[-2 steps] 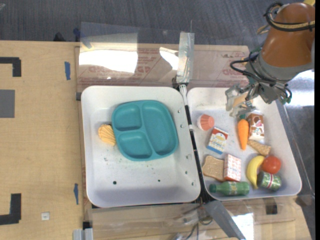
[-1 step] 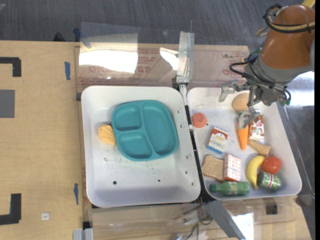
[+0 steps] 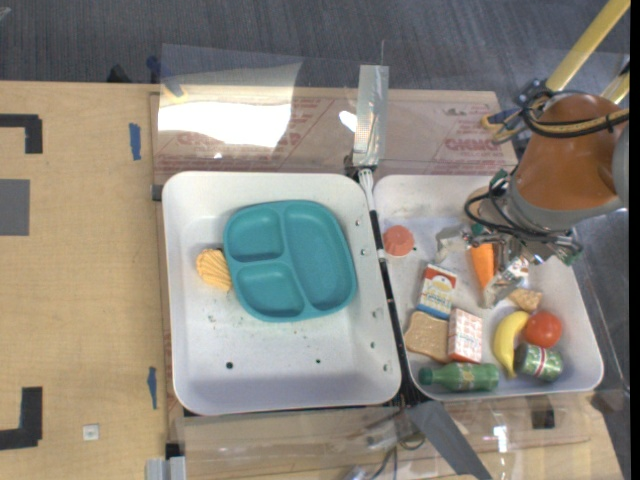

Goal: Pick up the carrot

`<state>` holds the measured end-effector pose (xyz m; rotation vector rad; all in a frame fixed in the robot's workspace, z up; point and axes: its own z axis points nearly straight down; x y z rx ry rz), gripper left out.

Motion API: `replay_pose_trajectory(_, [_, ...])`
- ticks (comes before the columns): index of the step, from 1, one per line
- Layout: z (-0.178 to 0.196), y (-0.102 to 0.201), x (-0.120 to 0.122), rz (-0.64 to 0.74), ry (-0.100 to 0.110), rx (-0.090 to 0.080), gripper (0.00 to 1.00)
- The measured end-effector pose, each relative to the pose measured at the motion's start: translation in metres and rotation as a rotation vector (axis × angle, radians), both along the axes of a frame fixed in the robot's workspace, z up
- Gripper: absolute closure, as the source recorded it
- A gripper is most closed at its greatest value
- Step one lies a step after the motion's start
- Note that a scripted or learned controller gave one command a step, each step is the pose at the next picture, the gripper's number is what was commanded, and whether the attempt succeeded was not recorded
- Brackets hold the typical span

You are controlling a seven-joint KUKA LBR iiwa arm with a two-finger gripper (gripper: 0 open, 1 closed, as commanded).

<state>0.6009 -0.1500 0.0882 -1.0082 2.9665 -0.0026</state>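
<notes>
Orange carrot stands nearly upright between the gripper fingers, pinched at your arm's tip over the right bin. Just below it you see a small cracker-like piece, then a banana, a tomato and a striped can. Left of the carrot lie a milk carton, a toast slice and a green bottle. Your left bin carries a teal divided plate.

Light wooden bench bearing two shallow white bins side by side: left bin toward nine o'clock, right bin toward three o'clock, rims touching. Clear plastic sheet lying at twelve o'clock.
</notes>
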Motion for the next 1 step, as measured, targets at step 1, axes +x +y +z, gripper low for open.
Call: replay_pose_trajectory(1, [0.0128,0.0006,0.0024,0.0,-0.007,-0.001,1.0])
